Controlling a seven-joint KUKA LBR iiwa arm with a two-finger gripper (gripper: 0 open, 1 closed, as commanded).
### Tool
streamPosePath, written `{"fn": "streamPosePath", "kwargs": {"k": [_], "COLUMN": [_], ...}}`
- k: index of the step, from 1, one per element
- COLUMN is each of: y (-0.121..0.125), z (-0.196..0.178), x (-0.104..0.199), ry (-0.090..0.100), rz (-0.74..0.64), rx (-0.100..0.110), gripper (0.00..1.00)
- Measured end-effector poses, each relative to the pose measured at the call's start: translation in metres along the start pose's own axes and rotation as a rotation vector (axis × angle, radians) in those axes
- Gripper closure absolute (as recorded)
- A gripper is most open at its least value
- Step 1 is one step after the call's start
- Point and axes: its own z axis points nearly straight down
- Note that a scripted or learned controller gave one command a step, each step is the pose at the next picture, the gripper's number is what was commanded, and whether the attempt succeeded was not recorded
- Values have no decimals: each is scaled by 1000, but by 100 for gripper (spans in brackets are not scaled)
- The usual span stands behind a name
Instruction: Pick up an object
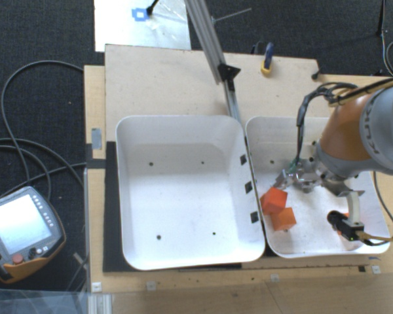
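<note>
Dark carpet all around, cables snaking across it, and a pale wooden bench (183,84) in the middle carrying two shallow white bins side by side.

Straight to the action: the gripper (300,177) is down low inside the right bin (268,136), a cluster of metal parts under the orange band of the arm (354,136). Whether it is spread or pressed together, I can't tell from up here; the wrist hides that end, and nothing is visibly caught in it.

Just beside it, down and toward the view's left, sit two orange blocks. The upper orange block (274,200) is the nearer one, close to the gripper and possibly touching it, though the gap is too fine to call. The lower orange block (285,219) is right against the first, a little farther toward the bin's front edge. Both are chunky, near-cubic, so no real long axis to line up on.

So the coming move, by my reading, turns on a short shift down-left to get over that upper block. The risk: the pair are so tight together that a closing grip could nudge one off the other.

Outward now: the left bin (183,195) alongside, and a teach pendant (19,231) on the floor at far left.
</note>
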Motion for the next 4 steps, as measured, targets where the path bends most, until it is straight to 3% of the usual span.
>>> {"fn": "streamPosePath", "kwargs": {"k": [1,2,3,4], "y": [40,74,106,115], "z": [-7,-217,-88,1], "x": [-56,-85,-98,-98], "ry": [-4,-5,0,1], "rz": [2,-3,-2,-3], "rx": [-9,-14,1,1], "gripper": [0,0,0,0]}}
